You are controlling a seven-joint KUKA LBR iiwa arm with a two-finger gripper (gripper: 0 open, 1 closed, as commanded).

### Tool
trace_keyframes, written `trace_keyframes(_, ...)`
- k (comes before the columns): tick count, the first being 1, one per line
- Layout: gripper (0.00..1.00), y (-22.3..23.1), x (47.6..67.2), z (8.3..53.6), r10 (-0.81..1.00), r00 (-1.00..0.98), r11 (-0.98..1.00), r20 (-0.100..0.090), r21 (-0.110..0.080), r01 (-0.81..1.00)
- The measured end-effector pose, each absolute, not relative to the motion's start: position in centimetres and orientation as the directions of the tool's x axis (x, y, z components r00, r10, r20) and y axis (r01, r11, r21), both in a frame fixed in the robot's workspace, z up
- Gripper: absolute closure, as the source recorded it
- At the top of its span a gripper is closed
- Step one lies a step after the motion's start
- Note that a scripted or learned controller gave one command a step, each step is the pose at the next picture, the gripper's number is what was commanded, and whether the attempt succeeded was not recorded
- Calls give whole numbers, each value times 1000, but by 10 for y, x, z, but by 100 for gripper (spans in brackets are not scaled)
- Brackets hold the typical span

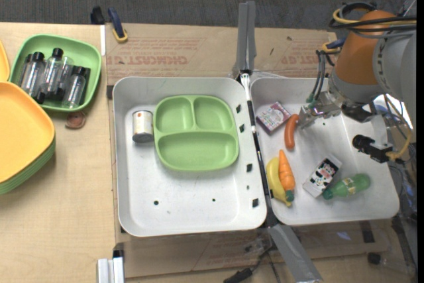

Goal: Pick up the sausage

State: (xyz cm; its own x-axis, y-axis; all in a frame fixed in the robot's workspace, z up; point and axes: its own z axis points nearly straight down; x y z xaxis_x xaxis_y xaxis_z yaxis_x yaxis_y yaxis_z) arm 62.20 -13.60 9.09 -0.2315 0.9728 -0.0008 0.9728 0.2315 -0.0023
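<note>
The tool [306,114] hovers just beside the sausage [290,132] in the right bin [371,209]; its opening cannot be made out, and the sausage lies free.

You look down from 1 fixed camera above the bench [59,235], slanted, far enough to take in 2 white bins [126,162], arm [384,56] entering at right

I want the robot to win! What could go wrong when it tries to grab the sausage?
The pincer sits at the sausage's upper end, not its middle, so the sausage might tip or slip out when lifted. The sausage is smooth and round, so it could roll away. The purple packet lies right beside it, and the carrot is just below, so either might get bumped.
</note>
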Motion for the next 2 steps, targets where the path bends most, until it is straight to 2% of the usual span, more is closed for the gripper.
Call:
trace_keyframes(1, 100, -102, 579, 91, 990, -144, 144, 0, -2, 990)
trace_keyframes(2, 100, -107, 542, 91, 947, -322, 322, 1, -2, 947)
